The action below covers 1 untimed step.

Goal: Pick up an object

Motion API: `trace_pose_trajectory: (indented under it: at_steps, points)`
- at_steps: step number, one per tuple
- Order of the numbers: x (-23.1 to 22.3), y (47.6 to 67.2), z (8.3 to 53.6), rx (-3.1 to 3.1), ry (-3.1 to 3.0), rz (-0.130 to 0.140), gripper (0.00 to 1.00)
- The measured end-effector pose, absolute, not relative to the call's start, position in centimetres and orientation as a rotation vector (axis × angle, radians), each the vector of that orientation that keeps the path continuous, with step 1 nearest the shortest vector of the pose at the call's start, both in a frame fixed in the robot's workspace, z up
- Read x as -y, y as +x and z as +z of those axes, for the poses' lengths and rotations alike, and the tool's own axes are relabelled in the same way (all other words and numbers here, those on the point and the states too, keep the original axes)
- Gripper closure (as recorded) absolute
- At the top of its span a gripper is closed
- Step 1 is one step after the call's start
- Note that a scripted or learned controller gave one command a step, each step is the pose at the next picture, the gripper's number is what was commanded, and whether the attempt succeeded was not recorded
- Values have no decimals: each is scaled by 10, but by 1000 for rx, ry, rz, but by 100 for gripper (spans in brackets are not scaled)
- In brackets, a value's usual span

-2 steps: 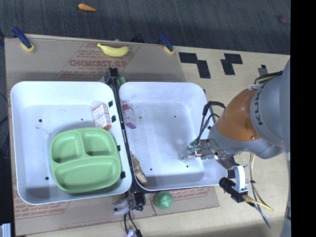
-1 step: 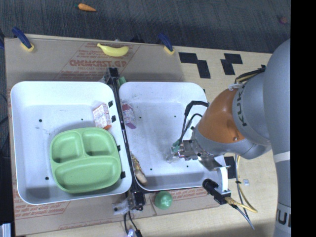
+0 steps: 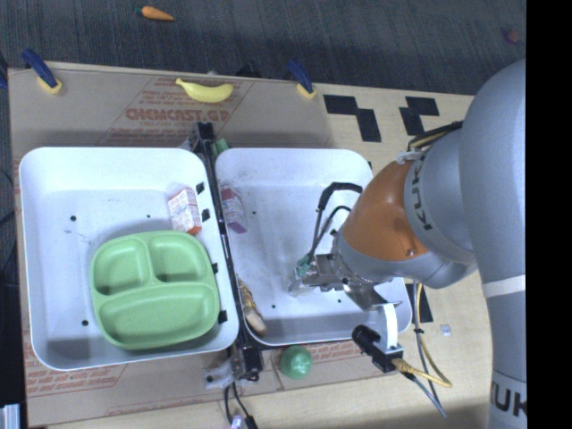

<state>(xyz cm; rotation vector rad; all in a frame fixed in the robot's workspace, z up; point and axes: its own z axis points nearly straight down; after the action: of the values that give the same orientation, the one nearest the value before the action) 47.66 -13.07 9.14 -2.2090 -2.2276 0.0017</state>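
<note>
The arm (image 3: 465, 204), grey with an orange band, reaches in from 3 o'clock over the right bin (image 3: 268, 164). The gripper (image 3: 308, 275) sits low over the bin floor, toward the 5 o'clock part of that bin; whether its jaws stand apart or together cannot be told, as the wrist covers them and the view there is blurred. Nothing can be made out between them.

Candidate objects for pickup: a small packet (image 3: 231, 208) with red and purple print lies in the right bin against its 9 o'clock wall, well apart from the gripper. A tan, elongated item (image 3: 251, 311) lies in the same bin at its 7 o'clock corner, near the wall.

In the left bin (image 3: 54, 239), a green divided tray (image 3: 154, 286) occupies the 5 o'clock portion, lying flat. A small red-and-white carton (image 3: 184, 210) rests just beyond the tray's 1 o'clock edge.

Outside the bins: a yellow banana (image 3: 206, 88) lies on the cardboard at 12 o'clock; a green ball (image 3: 295, 361) sits on the bench just past the right bin's 6 o'clock rim; an orange item (image 3: 157, 12) lies on the floor at 11 o'clock.
</note>
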Motion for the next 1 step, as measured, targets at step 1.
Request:
trace_pose_trajectory:
  at_steps: [1]
  points:
    - [147, 483, 290, 2233, -2216, -2, 100]
